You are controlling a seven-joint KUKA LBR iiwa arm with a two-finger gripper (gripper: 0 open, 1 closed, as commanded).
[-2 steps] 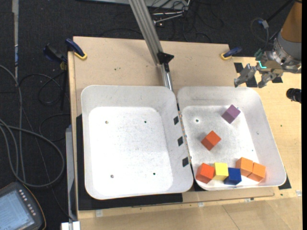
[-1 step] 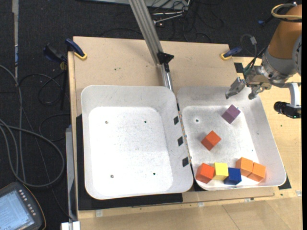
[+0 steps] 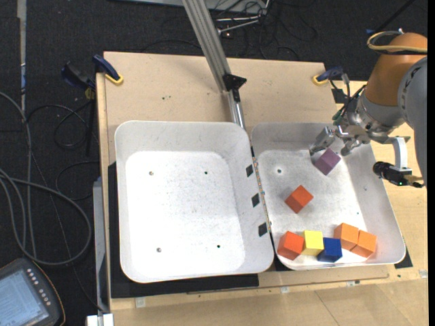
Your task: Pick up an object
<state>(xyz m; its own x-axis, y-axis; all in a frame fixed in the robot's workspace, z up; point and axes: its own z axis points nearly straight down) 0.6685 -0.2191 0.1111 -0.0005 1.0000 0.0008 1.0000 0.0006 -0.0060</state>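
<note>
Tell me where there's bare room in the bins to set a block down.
The left bin has a wholly bare floor. In the right bin, there is free floor between the lone orange block and the divider. The near edge is crowded: orange, yellow and blue blocks clustered. The gripper holds a purple block over the far end.

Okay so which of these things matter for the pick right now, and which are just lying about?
In the job:
gripper
purple block, between its fingers, over the right bin

Lying about:
lone orange block
front row of orange, yellow and blue blocks
left bin
clamps
</note>
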